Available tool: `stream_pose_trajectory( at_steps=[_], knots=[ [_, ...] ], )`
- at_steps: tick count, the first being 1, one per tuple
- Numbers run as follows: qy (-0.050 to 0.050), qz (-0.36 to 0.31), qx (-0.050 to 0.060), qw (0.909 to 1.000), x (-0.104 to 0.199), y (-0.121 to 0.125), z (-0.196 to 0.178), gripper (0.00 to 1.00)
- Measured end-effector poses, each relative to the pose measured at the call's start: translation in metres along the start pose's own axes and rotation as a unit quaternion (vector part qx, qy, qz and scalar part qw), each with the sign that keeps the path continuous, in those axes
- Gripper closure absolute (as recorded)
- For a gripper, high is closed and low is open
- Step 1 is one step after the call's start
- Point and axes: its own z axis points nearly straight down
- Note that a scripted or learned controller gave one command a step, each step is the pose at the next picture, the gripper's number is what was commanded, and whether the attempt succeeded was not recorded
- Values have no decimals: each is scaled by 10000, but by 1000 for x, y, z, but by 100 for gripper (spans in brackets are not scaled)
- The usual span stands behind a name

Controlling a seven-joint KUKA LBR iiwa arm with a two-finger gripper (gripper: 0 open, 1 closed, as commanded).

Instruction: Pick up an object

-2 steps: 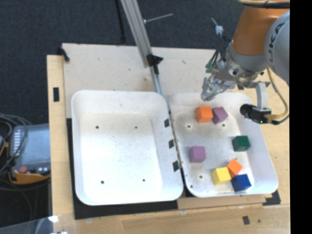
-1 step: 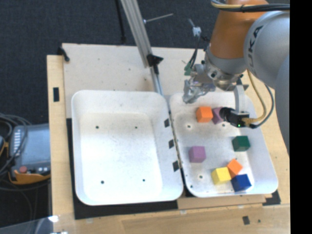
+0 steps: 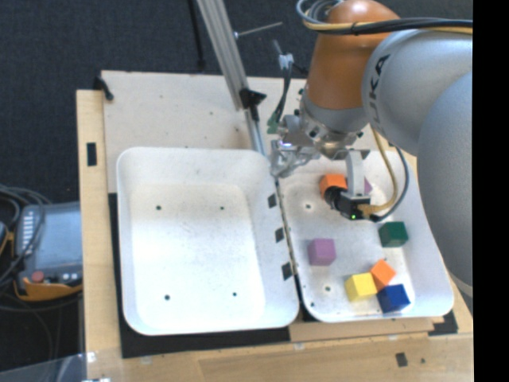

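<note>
From the camera view above, we see a pale wooden bench (image 3: 167, 110) standing on a dark grey floor (image 3: 79, 22), with a black mat (image 3: 207, 337) showing under the near edges of the two bins. The left bin (image 3: 199, 237) is white, its floor dusted with fine dark specks and marked by four small dark dots. The right bin (image 3: 306, 213) touches it along a seam lined with small black tabs. A slim aluminium rail (image 3: 227, 46) slants down from the top of the view to the far end of that seam. Off the bench on the left, a handheld control unit (image 3: 52, 245) with a grey screen lies among dark cables. The grey arm (image 3: 413, 78) enters from the right, its orange band (image 3: 342, 54) above the far side of the right bin. The gripper (image 3: 285, 159) hangs over that bin's far left corner, just beside the seam. We cannot tell whether it is open or closed, and we see nothing in its grasp. The objects all lie in the right bin. A purple cube (image 3: 321, 251) sits alone near the middle, and a green block (image 3: 392, 233) lies toward the right wall. A yellow cube (image 3: 360, 286), an orange block (image 3: 382, 272) and a blue cube (image 3: 393, 298) are clustered at the near right corner. Another orange piece (image 3: 333, 183) lies farther back, partly hidden by the robot.
</note>
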Motion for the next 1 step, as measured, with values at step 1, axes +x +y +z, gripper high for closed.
stream_pose_trajectory(
  at_steps=[1],
  knots=[
    [2, -4, 3, 10000, 54, -8, 14, 100]
  ],
)
